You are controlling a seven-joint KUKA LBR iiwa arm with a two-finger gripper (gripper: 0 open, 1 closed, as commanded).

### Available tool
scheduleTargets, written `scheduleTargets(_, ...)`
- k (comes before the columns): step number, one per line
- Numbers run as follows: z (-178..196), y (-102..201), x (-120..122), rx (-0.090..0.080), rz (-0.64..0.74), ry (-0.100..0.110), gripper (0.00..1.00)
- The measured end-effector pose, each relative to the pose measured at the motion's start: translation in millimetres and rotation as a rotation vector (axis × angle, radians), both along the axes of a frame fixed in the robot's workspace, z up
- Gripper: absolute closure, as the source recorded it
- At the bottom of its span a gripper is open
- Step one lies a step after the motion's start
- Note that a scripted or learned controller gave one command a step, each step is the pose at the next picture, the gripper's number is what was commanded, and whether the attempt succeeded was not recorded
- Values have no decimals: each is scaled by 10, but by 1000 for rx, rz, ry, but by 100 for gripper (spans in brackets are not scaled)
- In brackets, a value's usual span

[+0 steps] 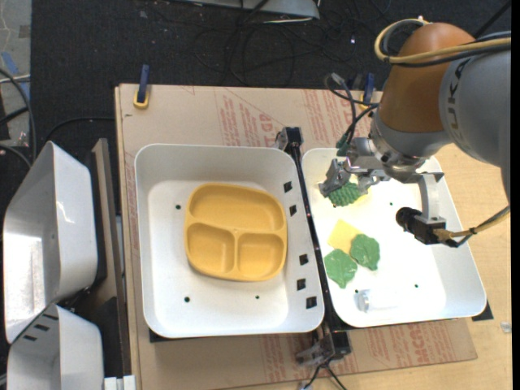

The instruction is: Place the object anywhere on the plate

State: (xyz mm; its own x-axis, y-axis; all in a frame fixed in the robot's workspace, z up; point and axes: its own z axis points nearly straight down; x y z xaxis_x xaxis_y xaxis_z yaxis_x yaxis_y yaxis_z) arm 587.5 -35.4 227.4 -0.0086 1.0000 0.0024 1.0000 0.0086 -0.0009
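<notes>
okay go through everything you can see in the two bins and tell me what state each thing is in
Plate: upright in the left bin, nothing on it.
Gripper: low over the right bin, a green piece at its fingers.
Yellow piece: flat on the right bin floor.
Two green pieces: flat on the right bin floor, beside the yellow one.
Clear item: lying near the right bin's front edge.

A single fixed camera looks down from above at a slant, far enough back to take in the whole brown cardboard-covered surface (244,112) and both shallow white plastic bins, one left of centre (154,242), one right (455,291). Dark floor with cables fills the frame's top. The grey arm with orange band (431,63) enters at upper right.
</notes>
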Motion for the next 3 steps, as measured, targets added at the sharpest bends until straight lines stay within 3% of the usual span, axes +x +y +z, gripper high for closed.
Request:
scheduleTargets(2,-68,917,-355,-1,-1,3,100)
scheduleTargets(3,19,1521,-563,0,1,1,100)
